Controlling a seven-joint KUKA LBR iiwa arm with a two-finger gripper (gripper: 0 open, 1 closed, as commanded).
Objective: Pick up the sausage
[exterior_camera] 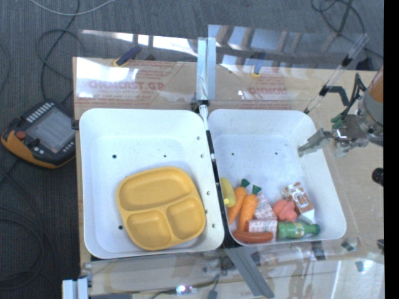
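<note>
You have everything left to do: the reddish-brown toy sausage [252,236] lies untouched at the right bin's lower edge (beneath the carrots), while the gripper [310,145] hovers spread and unladen at the frame's right.

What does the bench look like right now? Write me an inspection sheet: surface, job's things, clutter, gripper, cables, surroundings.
Surface: two shallow white plastic bins side by side, left bin and right bin, on a bench.
Job's things: red-brown toy sausage lies along the right bin's near edge, apart from the gripper.
Clutter: yellow divided plastic tray in the left bin; in the right bin two orange toy carrots, a green toy bottle and small toy food packs, crowded by the sausage.
Gripper: grey two-finger gripper over the right bin's far right corner, nothing between its fingers.
Cables: dark cables on the floor.
Surroundings: orange-rimmed handheld control pendant on grey carpet, left of the bench.
</note>
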